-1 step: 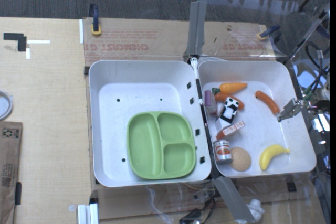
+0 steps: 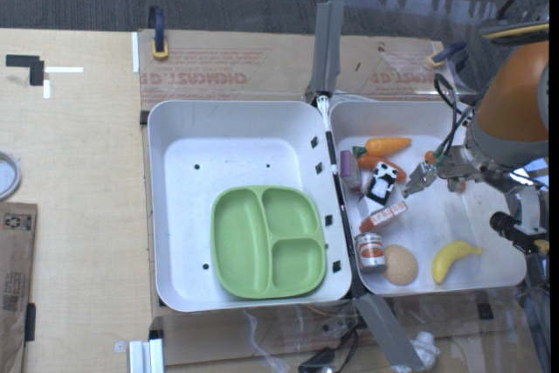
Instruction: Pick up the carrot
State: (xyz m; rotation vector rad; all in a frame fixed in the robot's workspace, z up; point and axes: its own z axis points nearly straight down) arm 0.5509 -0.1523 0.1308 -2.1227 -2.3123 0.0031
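Observation:
The carrot (image 2: 387, 146) is orange and lies flat near the back wall of the right bin (image 2: 489, 279), its tip pointing right. My gripper (image 2: 418, 181) hangs over the middle of that bin. It is to the right of the carrot and a little nearer the front, apart from it. Its tip is close to a black-and-white toy (image 2: 382, 183) that rests on another orange item.
The right bin also holds a purple item (image 2: 346, 163), a red-and-white packet (image 2: 384, 217), a small can (image 2: 370, 251), a tan egg-shaped thing (image 2: 401, 265) and a banana (image 2: 454, 259). A green divided plate (image 2: 269, 240) lies in the left bin (image 2: 175, 188).

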